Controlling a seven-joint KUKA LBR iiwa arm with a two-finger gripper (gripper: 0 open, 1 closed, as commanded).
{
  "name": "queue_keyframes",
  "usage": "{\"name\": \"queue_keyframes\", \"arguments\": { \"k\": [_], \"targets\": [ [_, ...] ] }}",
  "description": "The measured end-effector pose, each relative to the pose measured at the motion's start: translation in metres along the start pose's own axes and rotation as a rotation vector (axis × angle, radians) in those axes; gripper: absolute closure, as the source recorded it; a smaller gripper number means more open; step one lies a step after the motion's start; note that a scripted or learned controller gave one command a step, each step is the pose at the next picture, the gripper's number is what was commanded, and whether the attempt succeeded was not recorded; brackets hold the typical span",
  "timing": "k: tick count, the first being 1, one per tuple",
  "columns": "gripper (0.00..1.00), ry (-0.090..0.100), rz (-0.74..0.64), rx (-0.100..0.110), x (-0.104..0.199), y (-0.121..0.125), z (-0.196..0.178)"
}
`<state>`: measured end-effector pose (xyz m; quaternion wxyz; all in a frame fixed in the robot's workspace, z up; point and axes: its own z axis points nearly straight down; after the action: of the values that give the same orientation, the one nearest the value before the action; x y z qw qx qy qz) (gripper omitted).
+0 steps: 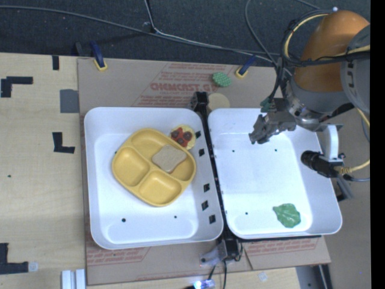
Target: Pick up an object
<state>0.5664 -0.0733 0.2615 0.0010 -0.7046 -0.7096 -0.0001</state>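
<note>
Looking down, we see the end effector (260, 132) hanging over the top part of the right bin (313, 224), and we cannot tell how it is set. A green lump (287, 214) lies near the bottom right corner of that bin, well apart from it. In the left bin (102, 161) sits a yellow tray (135, 167) with a slice of bread (169, 158) and red berries (182, 136).
</note>
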Motion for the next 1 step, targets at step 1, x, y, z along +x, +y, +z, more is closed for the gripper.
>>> {"name": "queue_keyframes", "arguments": {
  "k": [1],
  "targets": [
    [1.00, 0.000, 0.000, 0.001, 0.0528, -0.0025, 0.0019]
  ]
}}
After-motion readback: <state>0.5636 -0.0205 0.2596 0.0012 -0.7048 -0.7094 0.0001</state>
